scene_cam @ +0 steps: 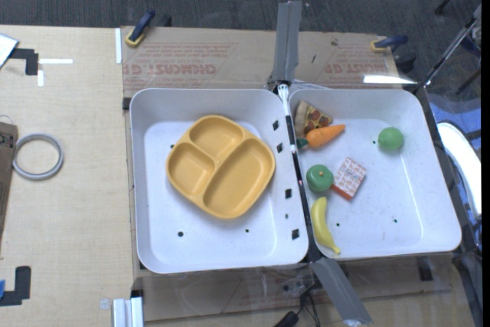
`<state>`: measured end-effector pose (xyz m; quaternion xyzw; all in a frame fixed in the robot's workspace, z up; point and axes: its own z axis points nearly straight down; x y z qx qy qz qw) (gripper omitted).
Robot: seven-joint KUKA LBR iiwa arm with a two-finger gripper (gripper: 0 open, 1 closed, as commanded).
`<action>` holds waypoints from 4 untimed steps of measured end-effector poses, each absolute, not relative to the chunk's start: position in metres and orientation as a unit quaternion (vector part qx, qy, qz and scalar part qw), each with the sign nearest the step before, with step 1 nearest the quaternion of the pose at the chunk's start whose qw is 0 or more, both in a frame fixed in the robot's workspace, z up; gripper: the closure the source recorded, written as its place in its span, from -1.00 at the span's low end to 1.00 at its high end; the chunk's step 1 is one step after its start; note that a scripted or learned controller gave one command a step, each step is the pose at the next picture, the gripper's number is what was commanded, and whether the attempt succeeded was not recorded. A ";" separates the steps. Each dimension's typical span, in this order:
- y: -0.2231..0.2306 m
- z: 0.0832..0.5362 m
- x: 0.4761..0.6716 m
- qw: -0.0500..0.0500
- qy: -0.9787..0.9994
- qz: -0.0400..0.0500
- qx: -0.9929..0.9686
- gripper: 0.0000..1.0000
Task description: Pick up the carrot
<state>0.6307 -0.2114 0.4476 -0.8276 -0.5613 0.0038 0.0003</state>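
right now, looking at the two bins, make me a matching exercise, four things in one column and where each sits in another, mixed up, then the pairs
Things:
1. carrot
2. banana
3. yellow divided plate
4. green ball

Places:
A. alone in the left bin
B. right bin, near front corner by the divider
C. right bin, out toward the right side
D. right bin, far end by the divider, beside a pizza slice toy

Pairs: 1-D, 2-B, 3-A, 4-C
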 end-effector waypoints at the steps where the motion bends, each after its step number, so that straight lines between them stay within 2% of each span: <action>1: -0.210 0.455 0.632 0.000 -0.563 0.006 -0.826 1.00; 2: -0.211 0.455 0.632 0.001 -0.563 0.006 -0.827 -1.00; 3: -0.209 0.463 0.633 0.000 -0.565 0.007 -0.825 1.00; 4: -0.200 0.375 0.641 0.001 -0.573 0.002 -0.820 1.00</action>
